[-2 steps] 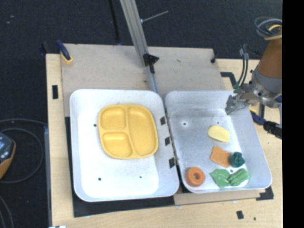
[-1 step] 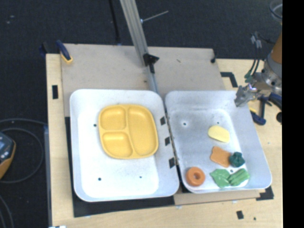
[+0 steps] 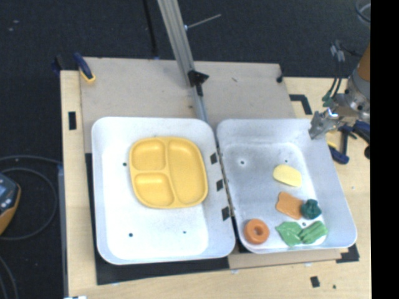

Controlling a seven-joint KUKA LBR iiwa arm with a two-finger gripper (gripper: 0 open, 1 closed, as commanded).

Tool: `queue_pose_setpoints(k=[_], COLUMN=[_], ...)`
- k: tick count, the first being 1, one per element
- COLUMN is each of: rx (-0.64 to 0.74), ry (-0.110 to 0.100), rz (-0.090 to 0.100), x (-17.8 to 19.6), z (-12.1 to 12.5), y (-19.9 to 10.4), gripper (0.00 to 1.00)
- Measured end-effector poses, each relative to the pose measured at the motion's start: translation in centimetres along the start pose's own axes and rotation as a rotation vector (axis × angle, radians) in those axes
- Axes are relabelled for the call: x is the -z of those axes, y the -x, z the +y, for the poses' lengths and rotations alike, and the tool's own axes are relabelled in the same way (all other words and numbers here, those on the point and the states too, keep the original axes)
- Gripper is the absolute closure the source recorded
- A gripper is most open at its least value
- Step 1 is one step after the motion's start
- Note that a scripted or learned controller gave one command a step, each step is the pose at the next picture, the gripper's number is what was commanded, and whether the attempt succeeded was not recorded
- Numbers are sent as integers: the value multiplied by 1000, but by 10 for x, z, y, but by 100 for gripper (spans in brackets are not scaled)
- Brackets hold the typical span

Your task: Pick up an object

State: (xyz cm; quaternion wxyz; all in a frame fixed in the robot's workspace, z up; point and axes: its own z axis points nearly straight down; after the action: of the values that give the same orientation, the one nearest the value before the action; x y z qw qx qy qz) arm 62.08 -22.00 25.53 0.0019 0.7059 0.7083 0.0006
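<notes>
Success, as I judge it, means bringing the end effector (image 3: 319, 127), whose state I cannot tell, from the right bin's (image 3: 262, 136) far-right corner squarely over the isolated yellow piece (image 3: 287, 175) mid-bin.

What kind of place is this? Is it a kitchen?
Probably a robot lab bench, not a kitchen. A robot gripper reaches over two white bins, a metal pole stands behind them, and the food, like the orange ring, looks like toys.

Arm (image 3: 360, 73) enters at right edge, orange band just visible above grey wrist. Gripper (image 3: 319, 128) hangs at upper right, pointing down-left, nothing visibly between its fingers.
</notes>
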Motion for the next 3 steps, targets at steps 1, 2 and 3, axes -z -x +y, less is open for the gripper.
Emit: queue_pose_setpoints(k=[1, 2, 3], rx=[4, 3, 4], ry=[0, -2, -1], rz=[2, 2, 2], x=[5, 9, 15], z=[18, 18, 26], y=[-53, -101, -158], gripper=[100, 100, 100])
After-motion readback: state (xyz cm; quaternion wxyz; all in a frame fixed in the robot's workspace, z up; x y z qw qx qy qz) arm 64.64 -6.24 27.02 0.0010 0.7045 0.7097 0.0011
